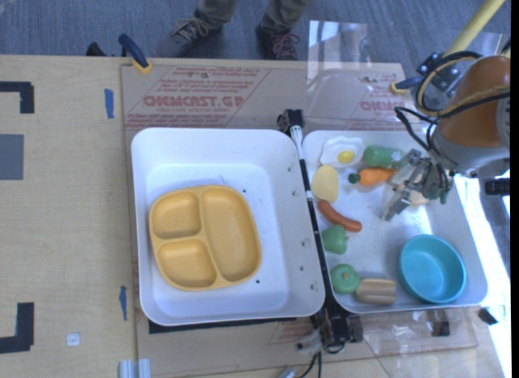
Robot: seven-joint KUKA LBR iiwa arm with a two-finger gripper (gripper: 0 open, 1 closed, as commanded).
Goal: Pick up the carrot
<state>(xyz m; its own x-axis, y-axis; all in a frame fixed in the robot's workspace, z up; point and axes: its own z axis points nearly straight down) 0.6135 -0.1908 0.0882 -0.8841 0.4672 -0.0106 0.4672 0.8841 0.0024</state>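
Bright, even light; glare whitens the right bin [474, 230] edge; the picture is slightly soft.

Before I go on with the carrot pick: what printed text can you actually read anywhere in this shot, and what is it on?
"CHEMCAST. G P", red print on the cardboard sheet behind the left bin, appears mirrored or upside down; last letters uncertain.
Red print on the cardboard behind the right bin, under clear film: too blurred to read.
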